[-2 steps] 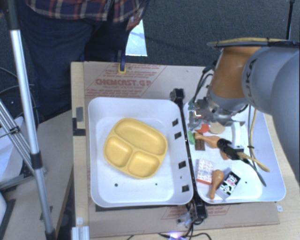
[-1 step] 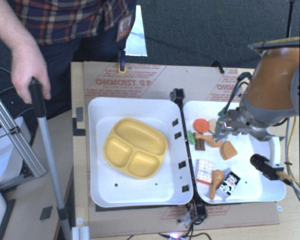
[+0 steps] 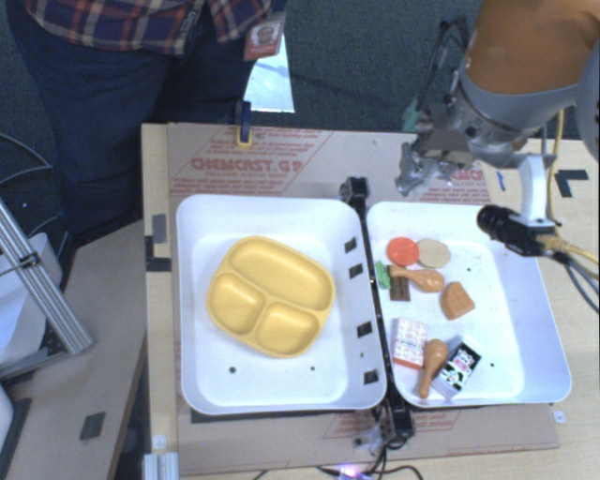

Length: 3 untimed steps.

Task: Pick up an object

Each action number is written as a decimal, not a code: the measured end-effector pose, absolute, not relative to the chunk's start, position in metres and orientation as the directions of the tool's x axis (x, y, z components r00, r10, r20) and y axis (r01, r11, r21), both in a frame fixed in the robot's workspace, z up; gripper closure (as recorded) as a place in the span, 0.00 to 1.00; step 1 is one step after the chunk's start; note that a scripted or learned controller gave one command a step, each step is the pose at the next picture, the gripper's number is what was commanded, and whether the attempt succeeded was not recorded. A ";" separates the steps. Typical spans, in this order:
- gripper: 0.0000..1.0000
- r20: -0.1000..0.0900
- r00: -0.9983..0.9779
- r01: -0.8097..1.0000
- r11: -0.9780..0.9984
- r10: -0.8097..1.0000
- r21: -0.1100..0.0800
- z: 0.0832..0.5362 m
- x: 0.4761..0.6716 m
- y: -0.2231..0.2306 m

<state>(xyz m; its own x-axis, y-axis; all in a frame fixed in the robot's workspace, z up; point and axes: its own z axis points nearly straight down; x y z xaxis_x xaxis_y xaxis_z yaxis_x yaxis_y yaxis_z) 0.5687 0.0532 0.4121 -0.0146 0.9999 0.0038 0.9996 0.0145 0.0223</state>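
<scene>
The right bin (image 3: 525,309) holds several small things: a red disc (image 3: 403,250), a tan disc (image 3: 433,253), a drumstick-shaped piece (image 3: 419,277), a brown wedge (image 3: 457,301), a dark brown bar (image 3: 399,289), a green piece (image 3: 382,276), a pink-and-white packet (image 3: 409,342), a second drumstick (image 3: 432,366) and a black-and-white carton (image 3: 461,367). My gripper (image 3: 417,178) hangs above the bin's far left rim, well above the things, with nothing between its fingers. Its fingers look slightly apart.
The left bin (image 3: 202,309) holds a yellow divided plate (image 3: 270,295). A black clamp strip (image 3: 370,300) joins the two bins. A person in a plaid shirt (image 3: 122,28) stands behind the bench at the far left.
</scene>
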 end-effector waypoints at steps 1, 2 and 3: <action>1.00 0.001 -0.005 1.000 0.005 1.000 0.000 0.398 0.513 0.046; 1.00 0.000 -0.001 1.000 0.001 1.000 0.000 0.373 0.490 0.046; 1.00 0.003 -0.008 1.000 0.008 1.000 0.009 0.437 0.487 0.082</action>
